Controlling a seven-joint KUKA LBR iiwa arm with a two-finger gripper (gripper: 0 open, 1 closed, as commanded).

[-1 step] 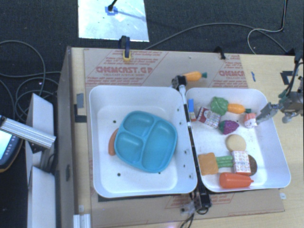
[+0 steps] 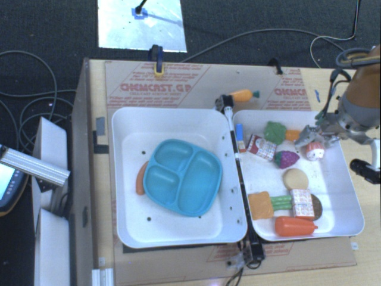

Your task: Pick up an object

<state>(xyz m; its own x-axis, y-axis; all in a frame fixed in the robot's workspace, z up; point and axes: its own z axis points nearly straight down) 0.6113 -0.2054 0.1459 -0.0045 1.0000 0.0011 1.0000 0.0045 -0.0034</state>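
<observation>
Though the bench (image 2: 178,79) carries two white bins, all the pickable clutter but one piece sits in the right bin (image 2: 348,210). The left bin (image 2: 128,159) holds a blue tray (image 2: 183,176) with an orange sausage (image 2: 140,179) touching its nine o'clock edge. At the right bin's two o'clock side the arm (image 2: 362,97) reaches in, its tool (image 2: 314,142) low over a small red-and-white toy (image 2: 315,152); open or closed, I cannot tell. A purple toy (image 2: 287,158) lies just at the toy's nine o'clock. Judging by this, nothing is lifted yet: the grasp and raise remain.
</observation>
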